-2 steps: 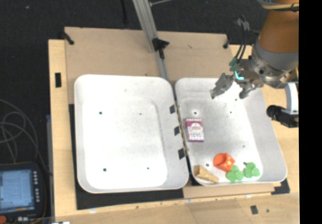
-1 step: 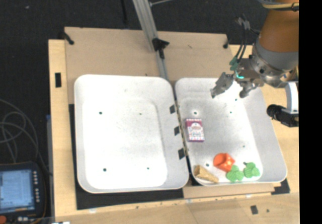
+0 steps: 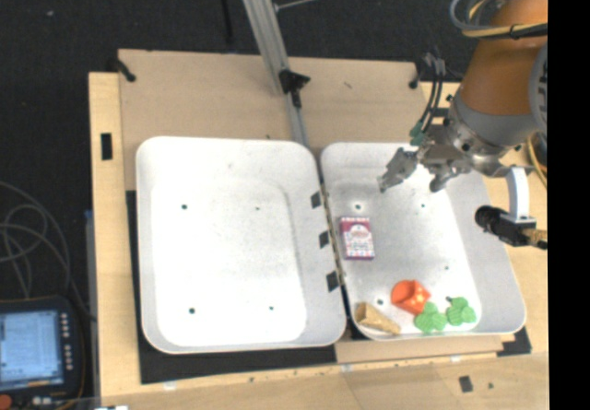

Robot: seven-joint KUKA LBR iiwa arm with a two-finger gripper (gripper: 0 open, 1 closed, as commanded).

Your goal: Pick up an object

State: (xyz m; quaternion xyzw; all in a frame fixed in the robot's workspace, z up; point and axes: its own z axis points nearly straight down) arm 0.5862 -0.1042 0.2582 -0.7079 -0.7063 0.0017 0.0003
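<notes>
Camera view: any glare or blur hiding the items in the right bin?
Camera view: lighting even, no glare on the right bin; purple box, red piece, green pieces read clearly, tan piece softer at the rim; pincer slightly soft, open.

Small box (image 3: 357,238) at right bin's (image 3: 479,215) left side; three items along its near edge.

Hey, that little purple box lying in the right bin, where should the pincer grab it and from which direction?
Probably from straight above, closing across the box's two long sides. It lies flat, standing alone near the right bin's left wall, with bare floor on both long sides for the fingers. The pincer hangs open up and to its right; the toys in the near corner are well apart.
</notes>
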